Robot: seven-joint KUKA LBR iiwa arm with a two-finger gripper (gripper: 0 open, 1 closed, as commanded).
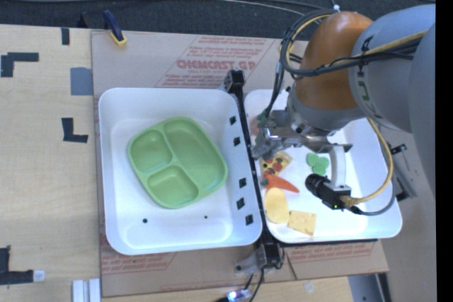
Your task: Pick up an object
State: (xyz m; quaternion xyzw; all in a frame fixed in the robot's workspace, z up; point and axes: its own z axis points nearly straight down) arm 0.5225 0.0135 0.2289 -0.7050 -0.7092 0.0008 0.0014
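Observation:
In the right bin (375,223) lie several small toy foods: a pizza slice (276,164), an orange carrot (282,184), a yellow lemon-like piece (277,207), a yellow cheese wedge (302,222) and a green piece (318,164). My gripper (266,141) hangs low over the bin's left side, just above the pizza slice, beneath the orange-banded wrist (333,60). Its tips are blurred against the bin wall.
The left bin (120,223) holds a green divided plate (178,161). A black divider (243,152) runs between the two bins. The grey arm covers the right bin's far half. Cardboard lies under both bins.

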